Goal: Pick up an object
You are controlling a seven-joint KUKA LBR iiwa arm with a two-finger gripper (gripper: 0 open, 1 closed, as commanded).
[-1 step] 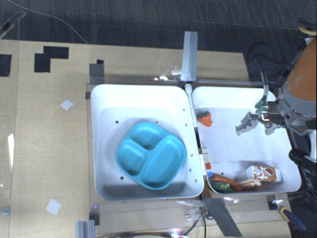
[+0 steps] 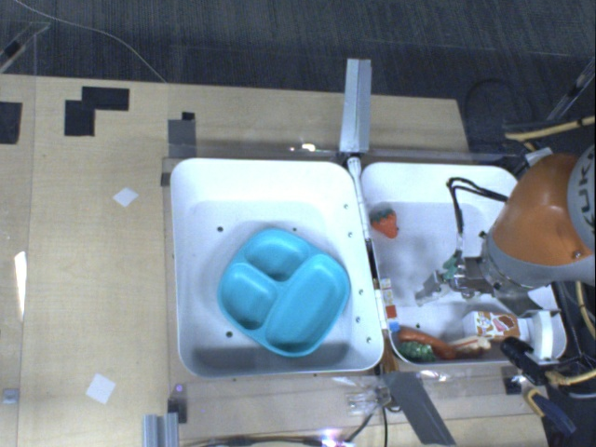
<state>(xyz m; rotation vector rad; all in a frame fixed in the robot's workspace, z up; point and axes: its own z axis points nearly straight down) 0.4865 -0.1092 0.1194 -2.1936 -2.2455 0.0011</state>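
1. Where the arm [image 2: 545, 222] reaches in from the right, the gripper [image 2: 438, 285] hangs over the middle of the right bin [image 2: 424, 222].
2. Its fingers are small and blurry, so I cannot tell if they are spread apart or pressed together.
3. No toy shows between the fingers.
4. The arm is grey with a big orange part just above the wrist, and a black cable [image 2: 458, 203] loops up beside it.
5. Near the gripper, up and to the left, a small red and orange toy [image 2: 385, 221] sits close to the wall between the two bins.
6. Below the gripper, at the bottom edge of the right bin, lie a green and orange toy [image 2: 419, 346] and a brown stick-like thing [image 2: 456, 346], close together.
7. Just right of them, a white bottle [image 2: 512, 328] with a colourful label lies on its side, near the arm.
8. The left bin [image 2: 200, 250] sits beside the right bin, touching it along one side.
9. A blue plate [image 2: 284, 291] with three sections rests in the left bin, well apart from the gripper.
10. Both bins stand on a light wooden bench [image 2: 84, 277].
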